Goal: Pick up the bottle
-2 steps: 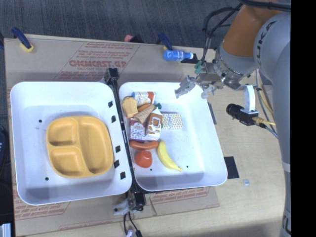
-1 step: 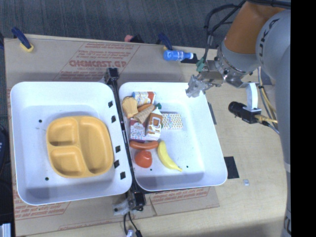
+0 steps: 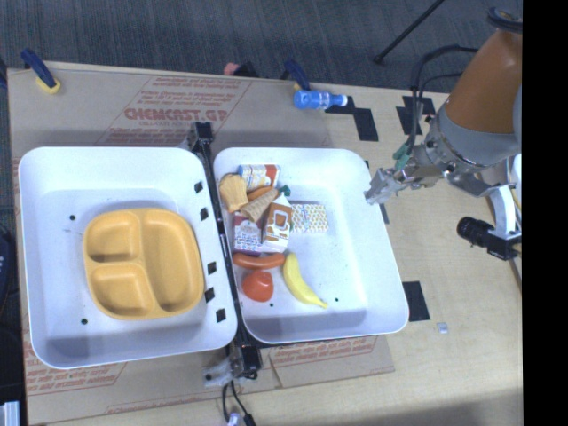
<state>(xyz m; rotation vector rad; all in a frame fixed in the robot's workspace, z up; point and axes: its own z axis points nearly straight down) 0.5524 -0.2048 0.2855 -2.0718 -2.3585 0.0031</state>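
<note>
The gripper (image 3: 384,188) hung over the right rim of the right bin (image 3: 383,264), and I could not tell if it was open or closed. What looked like the bottle (image 3: 257,175) lay well to the gripper's left, at the far end of the food pile beside the banana (image 3: 303,283). Nothing was picked up yet, so reaching, grabbing and lifting were all left.
</note>
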